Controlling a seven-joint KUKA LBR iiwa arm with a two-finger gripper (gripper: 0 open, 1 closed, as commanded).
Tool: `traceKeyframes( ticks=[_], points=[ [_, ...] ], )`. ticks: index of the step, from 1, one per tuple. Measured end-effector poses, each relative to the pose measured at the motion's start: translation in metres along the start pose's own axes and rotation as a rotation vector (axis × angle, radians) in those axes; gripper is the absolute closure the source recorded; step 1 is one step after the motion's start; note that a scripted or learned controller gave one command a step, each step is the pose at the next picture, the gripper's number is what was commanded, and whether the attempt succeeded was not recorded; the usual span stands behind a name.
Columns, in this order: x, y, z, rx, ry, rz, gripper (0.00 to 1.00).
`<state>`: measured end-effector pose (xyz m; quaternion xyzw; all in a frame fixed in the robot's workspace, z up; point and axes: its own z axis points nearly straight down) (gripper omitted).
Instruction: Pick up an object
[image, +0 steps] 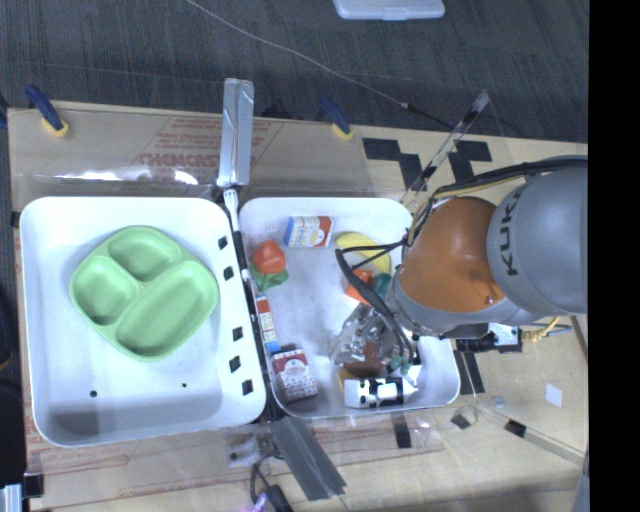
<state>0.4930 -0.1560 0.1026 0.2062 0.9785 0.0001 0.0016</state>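
**Pick Cycle: Claw Lowered Into the Right Bin**

The claw (375, 345) sits low in the right bin (300, 212), over a small cluster of items at the near end. Finger spread cannot be told; the mechanism is cluttered and partly masked by the arm (470, 255). No object is visibly gripped.

Judged step: descent onto a target, grasp not confirmed. The likely target is the black-and-white packet (380, 392), just below the claw. The next move calls for closing on one item only, then a straight lift.

Surroundings, relative to the claw:
- Left and slightly below: a red-and-white carton (294, 375).
- Upper left: a red and green toy (268, 260) and a small blue-and-white box (308, 231).
- Above: a yellow item (355, 243), partly hidden by the arm.
- Far left: the left bin (40, 300) holding a green divided plate (145, 290).

Obstruction risk: the bin wall lies close behind the packet.
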Motion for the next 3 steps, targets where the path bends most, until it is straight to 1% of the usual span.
traceKeyframes(
  ticks=[1,2,3],
  points=[
    [0.007,-0.016,-0.140,0.000,-0.011,0.077,1.00],
    [0.009,-0.016,-0.135,0.002,0.000,0.077,0.00],
    [0.005,-0.021,0.008,-0.001,-0.005,0.042,0.00]
  ],
)
